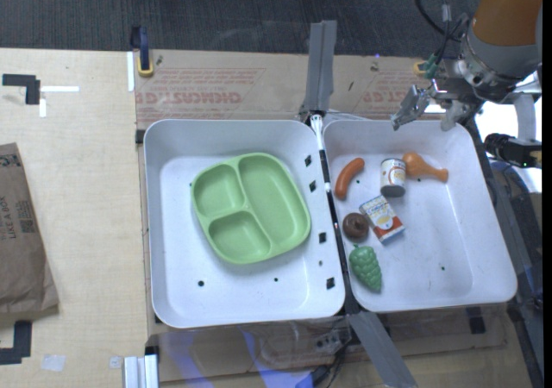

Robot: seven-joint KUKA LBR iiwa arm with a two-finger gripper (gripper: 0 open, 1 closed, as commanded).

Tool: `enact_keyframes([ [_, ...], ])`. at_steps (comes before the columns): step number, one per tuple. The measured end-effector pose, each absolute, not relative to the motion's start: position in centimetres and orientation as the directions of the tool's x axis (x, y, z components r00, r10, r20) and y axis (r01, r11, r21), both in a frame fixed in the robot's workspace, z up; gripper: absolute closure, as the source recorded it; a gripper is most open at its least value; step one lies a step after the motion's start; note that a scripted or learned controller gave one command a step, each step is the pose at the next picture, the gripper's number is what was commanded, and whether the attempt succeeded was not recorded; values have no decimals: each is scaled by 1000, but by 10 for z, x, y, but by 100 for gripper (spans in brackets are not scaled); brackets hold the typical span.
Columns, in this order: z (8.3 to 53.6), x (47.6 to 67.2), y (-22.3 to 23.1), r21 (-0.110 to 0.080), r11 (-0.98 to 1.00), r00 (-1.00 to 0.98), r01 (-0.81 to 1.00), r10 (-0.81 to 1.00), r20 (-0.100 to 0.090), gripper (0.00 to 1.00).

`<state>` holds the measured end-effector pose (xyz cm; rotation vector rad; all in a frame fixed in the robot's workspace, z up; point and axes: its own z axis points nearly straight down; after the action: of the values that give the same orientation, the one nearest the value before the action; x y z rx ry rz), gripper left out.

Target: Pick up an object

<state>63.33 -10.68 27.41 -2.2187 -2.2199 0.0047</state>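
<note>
The right bin [448, 278] holds several small items: an orange sausage [348, 177], a small can [393, 177], an orange drumstick-shaped toy [425, 168], a little carton [381, 218], a brown round piece [355, 225] and a green bunch of grapes [366, 269]. My gripper [429, 108] hangs above the far edge of that bin, open, its two fingers spread with nothing between them. It is up and to the right of the can and drumstick.
The left bin [172, 231] carries a green divided plate [250, 206]. A grey divider post [320, 67] stands between the bins at the back. A brown paper bag [21, 231] lies on the bench at far left.
</note>
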Motion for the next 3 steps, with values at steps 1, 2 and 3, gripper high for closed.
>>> enact_keyframes([
  [1,339,596,-136,-4,-78,78,997,997,-2,0],
  [2,189,585,-171,-6,-502,501,865,865,-2,0],
  [3,151,633,-180,-4,-450,450,893,893,-3,0],
])
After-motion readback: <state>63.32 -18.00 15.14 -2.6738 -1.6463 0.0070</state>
